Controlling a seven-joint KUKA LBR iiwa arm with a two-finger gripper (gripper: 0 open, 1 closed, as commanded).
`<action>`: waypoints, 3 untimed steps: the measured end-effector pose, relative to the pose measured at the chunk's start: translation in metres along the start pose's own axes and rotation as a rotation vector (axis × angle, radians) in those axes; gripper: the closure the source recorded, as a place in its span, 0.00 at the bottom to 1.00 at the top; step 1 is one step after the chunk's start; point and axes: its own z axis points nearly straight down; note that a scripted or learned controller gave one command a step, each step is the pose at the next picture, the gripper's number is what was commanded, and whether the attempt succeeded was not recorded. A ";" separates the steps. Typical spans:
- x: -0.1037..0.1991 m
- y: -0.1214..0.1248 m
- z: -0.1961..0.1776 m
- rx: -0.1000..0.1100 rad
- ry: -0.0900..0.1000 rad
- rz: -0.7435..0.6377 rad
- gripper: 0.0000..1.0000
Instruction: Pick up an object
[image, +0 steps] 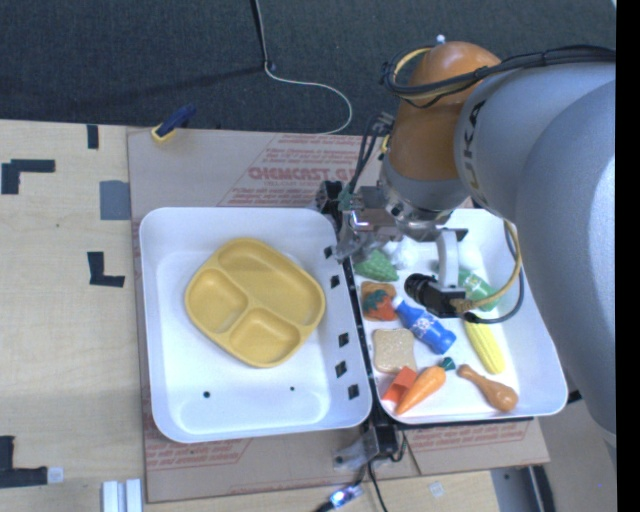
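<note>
My gripper (368, 245) hangs low over the far left corner of the right bin (535, 350), just above a green toy (379, 267). In front of that toy lie an orange-red piece (378, 299), a blue bottle (426, 326), a slice of bread (393, 348), a carrot (421, 387) and a small red piece (397, 379). A corn cob (485, 345) and a brown drumstick (490, 388) lie toward the bin's right side. The wrist partly hides a green item (477, 285).
The left bin (165, 300) holds a yellow divided plate (255, 300). The two bins meet at a shared rim (345, 330), close to the gripper's left. A yellow-and-blue clip (172, 122) lies on the bench beyond the bins.
</note>
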 end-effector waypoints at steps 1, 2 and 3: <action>0.033 0.037 0.004 0.000 0.000 0.002 1.00; 0.055 0.041 0.009 0.002 -0.002 0.005 1.00; 0.059 0.050 0.022 0.003 -0.002 0.004 1.00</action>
